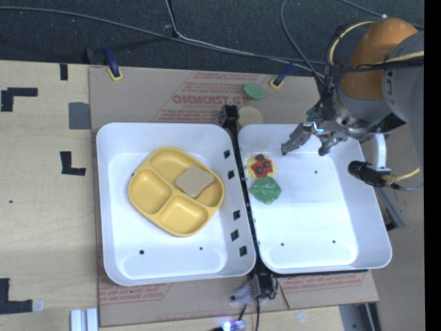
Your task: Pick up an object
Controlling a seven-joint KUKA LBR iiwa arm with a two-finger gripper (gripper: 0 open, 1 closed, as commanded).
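In the right bin (344, 250), near its left wall, lie a small pizza-like piece (261, 165) with red toppings and, just below it, a green leafy piece (266, 190). My gripper (306, 145) hangs over the upper part of this bin, to the right of and a little above the pizza piece. Its two dark fingers (291, 143) are spread wide apart with nothing between them. In the left bin (117, 254) sits a yellow compartment plate (177, 191) with a slice of toast (194, 180) on it.
A green dotted disc (253, 90) and a tan disc (251, 114) lie on the cardboard behind the bins. Blue-and-yellow clamps (112, 68) hold the board's far edge. Cables run across the dark floor at the back. A black divider (238, 185) separates the bins.
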